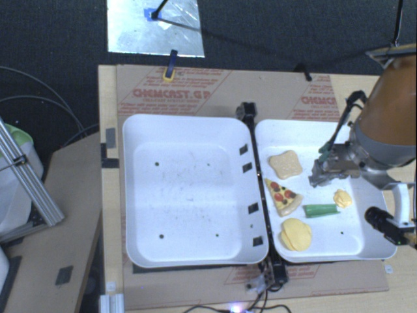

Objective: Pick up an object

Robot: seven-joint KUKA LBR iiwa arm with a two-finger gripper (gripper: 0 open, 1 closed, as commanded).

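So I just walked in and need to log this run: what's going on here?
A grey KUKA arm with an orange band reaches in from the right over the right bin, which holds toy food. Its claw hangs among a bread slice, a pizza slice, a green piece, a small yellow piece and a larger yellow piece. Nothing shows between its fingers, so no object is picked up yet. All five pieces lie on the bin floor.

I'm looking at a lab: two white bins point(189, 126) sitting mid-frame on a cardboard-covered bench point(260, 87), cables point(45, 109) trailing left, aluminium framing point(29, 181) standing lower left.
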